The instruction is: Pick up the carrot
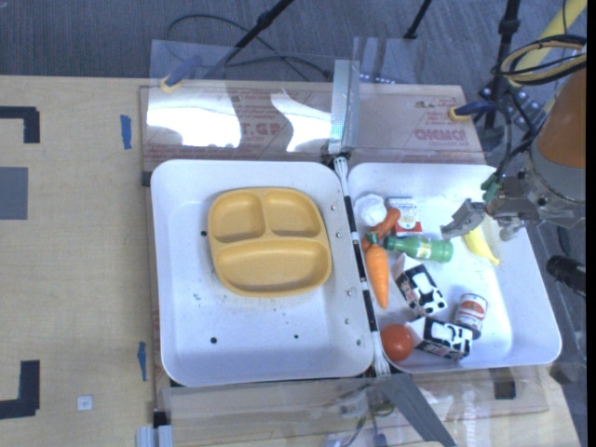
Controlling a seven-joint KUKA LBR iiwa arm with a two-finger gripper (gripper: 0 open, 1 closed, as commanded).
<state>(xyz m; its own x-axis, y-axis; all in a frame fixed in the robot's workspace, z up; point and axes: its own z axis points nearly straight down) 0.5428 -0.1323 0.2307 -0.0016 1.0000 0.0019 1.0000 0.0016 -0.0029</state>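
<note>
Camera view from above puts my pincer (480, 214) over the right bin (521, 343), in its upper right part, my arm (559, 147) coming in from the right edge. Whether my fingers are spread or pressed together I cannot tell; the angle and blur hide that. Nothing shows between them.

The carrot (376, 274) lies at the left side of the right bin, close along the wall shared with the left bin (177, 250). It points down, thick end up, apart from my pincer. Just above its top sits a green bottle (421, 248) lying on its side, and above that a white round thing (370, 209) and a small red-and-white pack (404, 212). A banana (481, 243) lies just below my pincer, near the bottle's cap end. Lower in the bin are a black-and-white carton (421, 290), a small can (470, 311), a second black-and-white piece (447, 337) and a tomato (398, 341) at the bottom left corner, below the carrot's tip.

In the left bin rests a yellow tray (270, 240) with three compartments.
</note>
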